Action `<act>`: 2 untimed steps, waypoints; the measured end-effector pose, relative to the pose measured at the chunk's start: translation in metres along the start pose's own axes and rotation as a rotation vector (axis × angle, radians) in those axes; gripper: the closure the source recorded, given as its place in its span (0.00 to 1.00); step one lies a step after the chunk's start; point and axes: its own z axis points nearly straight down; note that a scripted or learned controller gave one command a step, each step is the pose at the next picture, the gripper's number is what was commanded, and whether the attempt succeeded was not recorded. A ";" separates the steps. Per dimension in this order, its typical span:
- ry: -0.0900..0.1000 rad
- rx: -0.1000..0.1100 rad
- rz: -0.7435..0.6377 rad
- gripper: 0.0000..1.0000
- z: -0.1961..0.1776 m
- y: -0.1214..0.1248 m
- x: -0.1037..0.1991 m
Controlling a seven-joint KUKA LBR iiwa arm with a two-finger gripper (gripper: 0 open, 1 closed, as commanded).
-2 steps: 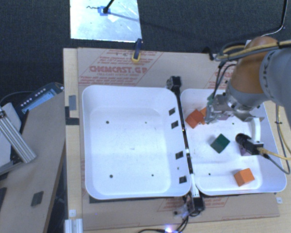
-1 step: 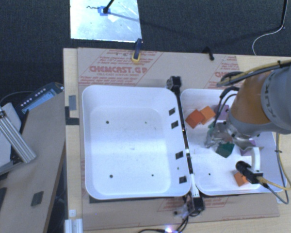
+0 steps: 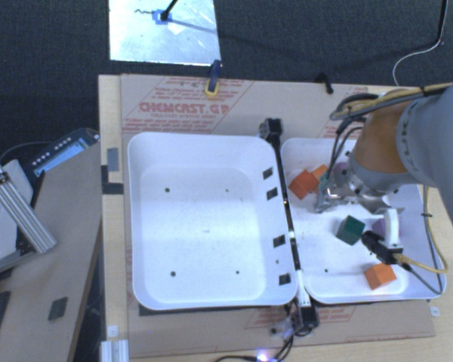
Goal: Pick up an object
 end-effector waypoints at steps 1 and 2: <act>0.001 0.001 0.001 1.00 -0.011 -0.001 0.000; 0.000 -0.001 -0.001 1.00 -0.021 0.000 0.000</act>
